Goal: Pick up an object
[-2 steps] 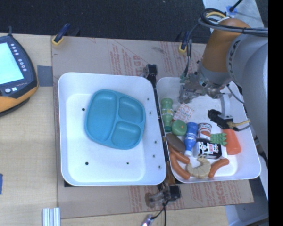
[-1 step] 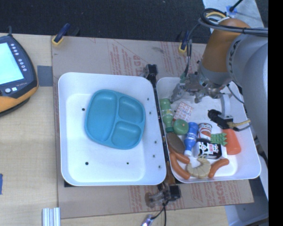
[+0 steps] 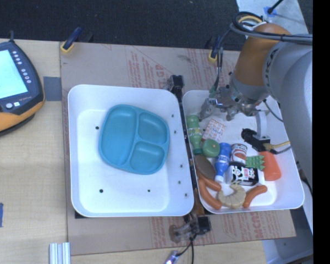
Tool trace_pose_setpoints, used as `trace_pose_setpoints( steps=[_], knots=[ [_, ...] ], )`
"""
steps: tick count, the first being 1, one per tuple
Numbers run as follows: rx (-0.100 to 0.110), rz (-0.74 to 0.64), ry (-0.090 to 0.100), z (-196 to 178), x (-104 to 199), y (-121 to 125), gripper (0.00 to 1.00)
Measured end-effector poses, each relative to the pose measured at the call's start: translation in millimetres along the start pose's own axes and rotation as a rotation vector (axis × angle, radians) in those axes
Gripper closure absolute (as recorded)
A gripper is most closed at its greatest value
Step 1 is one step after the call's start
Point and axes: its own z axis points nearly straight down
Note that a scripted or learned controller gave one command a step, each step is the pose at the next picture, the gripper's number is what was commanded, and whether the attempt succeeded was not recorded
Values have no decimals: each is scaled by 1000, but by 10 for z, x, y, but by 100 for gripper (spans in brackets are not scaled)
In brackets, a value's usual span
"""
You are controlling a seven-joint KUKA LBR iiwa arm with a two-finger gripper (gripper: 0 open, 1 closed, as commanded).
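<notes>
**Arm over right bin, pile untouched**

Dark floor runs behind the table point(image 3: 27, 202), a pale wood top with a brown cardboard sheet point(image 3: 126, 65) laid under both bins.

Arm point(image 3: 286, 65): grey, orange band above the wrist, reaches in from the right and sits over the far end of the right bin.

Left bin point(image 3: 80, 147): white, shallow. Holds one blue divided plate point(image 3: 135, 139), lying flat near the middle.

Right bin point(image 3: 289, 194): white, touching the left bin along its long side. Holds the pile of small things, crowded toward its left and near sides.

Pendant point(image 3: 11, 92): orange-edged, screen lit, on the table at far left.

Gripper point(image 3: 229, 108): above the far end of the right bin, just beyond the pile. Cannot tell whether it is apart or together; nothing visible in it.

Pile, larger to smaller: brown oblong piece point(image 3: 205, 169) by the left wall; orange carrot point(image 3: 272, 166) on the right; black-and-white carton point(image 3: 243, 175); two sausages point(image 3: 209, 196) at the near edge; blue-capped bottle point(image 3: 222, 161); red can point(image 3: 239, 152); green round piece point(image 3: 212, 147).

Clamps: blue-yellow one point(image 3: 70, 40) at the sheet's far left corner.
</notes>
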Motion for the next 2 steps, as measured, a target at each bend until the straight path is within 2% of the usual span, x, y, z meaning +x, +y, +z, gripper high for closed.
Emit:
trace_pose_setpoints(
  steps=[1, 2],
  knots=[
    [4, -3, 4, -90, 13, -5, 100],
    [4, -3, 4, -89, 13, -6, 0]
  ],
)
